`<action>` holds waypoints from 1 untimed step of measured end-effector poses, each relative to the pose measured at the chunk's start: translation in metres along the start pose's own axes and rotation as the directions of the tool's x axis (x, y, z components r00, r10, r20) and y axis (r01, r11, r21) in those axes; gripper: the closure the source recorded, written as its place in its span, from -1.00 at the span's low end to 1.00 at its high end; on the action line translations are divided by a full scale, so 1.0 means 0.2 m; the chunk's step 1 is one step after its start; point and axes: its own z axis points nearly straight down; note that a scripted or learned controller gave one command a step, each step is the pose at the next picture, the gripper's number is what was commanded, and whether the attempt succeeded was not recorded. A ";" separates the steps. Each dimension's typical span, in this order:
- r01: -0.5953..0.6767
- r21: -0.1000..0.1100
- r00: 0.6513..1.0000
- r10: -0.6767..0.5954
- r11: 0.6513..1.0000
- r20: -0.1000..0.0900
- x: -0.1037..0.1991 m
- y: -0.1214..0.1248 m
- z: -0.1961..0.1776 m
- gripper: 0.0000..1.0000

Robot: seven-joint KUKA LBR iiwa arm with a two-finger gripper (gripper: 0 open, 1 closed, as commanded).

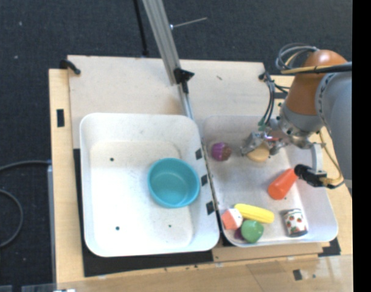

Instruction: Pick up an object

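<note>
My gripper [259,145] hangs low over the back of the right bin [234,181], with the grey arm and its orange band reaching in from the right. A small tan rounded object [258,156] lies right under the gripper, touching or nearly touching it. A purple ball [220,151] sits a little to the gripper's left. An orange cylinder [281,184] lies to its lower right.
At the right bin's front edge lie a yellow banana-like piece [254,213], a green object [252,230], a red and white block [232,218] and a small can [294,222]. A blue bowl [173,182] sits in the left bin [112,224]. A metal post [164,35] rises behind the bins.
</note>
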 end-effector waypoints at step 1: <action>0.000 -0.011 1.000 0.000 1.000 0.003 -0.01 0.01 -0.08 1.00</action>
